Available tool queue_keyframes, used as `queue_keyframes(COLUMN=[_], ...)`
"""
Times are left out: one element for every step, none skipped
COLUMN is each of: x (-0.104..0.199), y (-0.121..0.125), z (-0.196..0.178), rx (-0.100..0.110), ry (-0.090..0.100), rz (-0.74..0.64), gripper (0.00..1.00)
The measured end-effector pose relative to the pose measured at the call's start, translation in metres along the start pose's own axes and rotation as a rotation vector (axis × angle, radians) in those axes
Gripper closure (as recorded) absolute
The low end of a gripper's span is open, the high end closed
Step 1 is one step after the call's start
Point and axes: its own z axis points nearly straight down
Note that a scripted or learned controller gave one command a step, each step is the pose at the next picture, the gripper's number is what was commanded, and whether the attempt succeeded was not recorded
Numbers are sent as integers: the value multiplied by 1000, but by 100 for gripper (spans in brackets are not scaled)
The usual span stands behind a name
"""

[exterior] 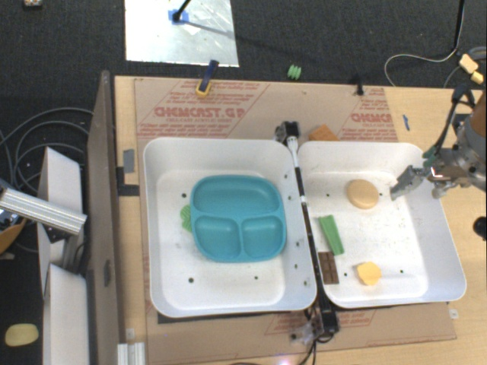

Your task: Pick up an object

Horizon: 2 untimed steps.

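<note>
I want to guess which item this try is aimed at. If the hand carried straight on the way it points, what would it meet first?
Probably the tan round piece: the hand points left toward it, though height is unclear.

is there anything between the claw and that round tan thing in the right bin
Nothing visible. The claw sits over the right bin by its right wall, and only bare white floor lies between it and the round tan piece. The green block and yellow piece lie nearer the front, off that line.
</note>
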Motion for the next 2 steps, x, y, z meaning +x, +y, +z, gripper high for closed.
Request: queue_keyframes(x=[19,-14], y=[71,78], z=[120,186], rx=[3,2], ry=[1,0], rz=[-5,3], gripper=[0,0])
